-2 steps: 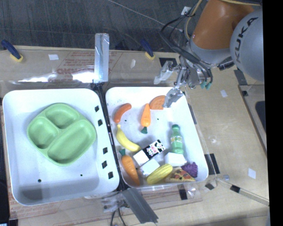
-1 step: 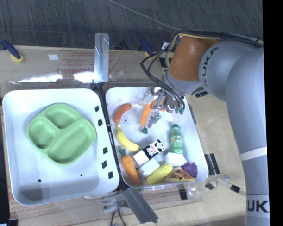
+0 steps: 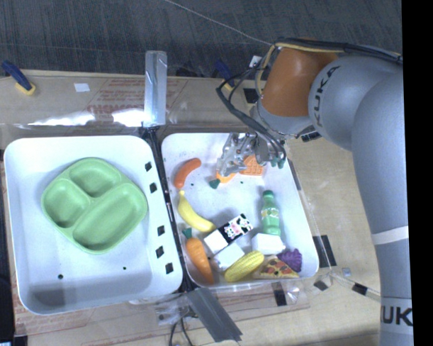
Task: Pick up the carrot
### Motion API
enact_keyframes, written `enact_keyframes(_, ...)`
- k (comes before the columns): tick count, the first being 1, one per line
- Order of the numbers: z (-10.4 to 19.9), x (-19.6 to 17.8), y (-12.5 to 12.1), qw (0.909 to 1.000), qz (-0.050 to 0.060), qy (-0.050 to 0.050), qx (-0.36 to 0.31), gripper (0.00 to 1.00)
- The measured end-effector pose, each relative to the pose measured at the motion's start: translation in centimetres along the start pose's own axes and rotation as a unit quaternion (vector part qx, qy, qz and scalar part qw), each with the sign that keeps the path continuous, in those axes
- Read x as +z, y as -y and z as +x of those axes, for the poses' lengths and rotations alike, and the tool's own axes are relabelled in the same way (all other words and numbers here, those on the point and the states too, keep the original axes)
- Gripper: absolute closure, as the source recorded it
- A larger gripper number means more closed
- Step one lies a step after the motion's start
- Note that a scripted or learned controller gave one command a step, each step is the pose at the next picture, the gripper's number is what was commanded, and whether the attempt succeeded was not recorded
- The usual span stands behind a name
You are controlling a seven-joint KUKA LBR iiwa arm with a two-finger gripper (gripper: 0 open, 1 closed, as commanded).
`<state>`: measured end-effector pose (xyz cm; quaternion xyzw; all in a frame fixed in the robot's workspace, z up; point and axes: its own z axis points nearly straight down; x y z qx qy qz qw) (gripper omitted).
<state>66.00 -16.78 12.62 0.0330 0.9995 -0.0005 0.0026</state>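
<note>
Hanging over the upper part of the right bin (image 3: pixel 300 201), the claw (image 3: pixel 239 159) has its 2 fingers clamped on the carrot (image 3: pixel 239 171), whose green tip pokes out just below-left of them. Left of the claw lies a sausage (image 3: pixel 186 172); below it a banana (image 3: pixel 192 214) and a green bottle (image 3: pixel 270 213). Well left, the other bin (image 3: pixel 19 211) holds a green plate (image 3: pixel 94 203).

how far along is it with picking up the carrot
Done: the gripper is down in the right bin, at the carrot near its back wall. In hand: its fingers straddle the carrot's orange body. Left: whether they have closed is unclear; the carrot appears to rest on the bin floor, not yet lifted.
</note>
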Motion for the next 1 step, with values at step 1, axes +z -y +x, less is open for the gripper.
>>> enact_keyframes(1,3.3,-2.99,-4.15,0.9956,0.0,-0.002,0.094,1.0)
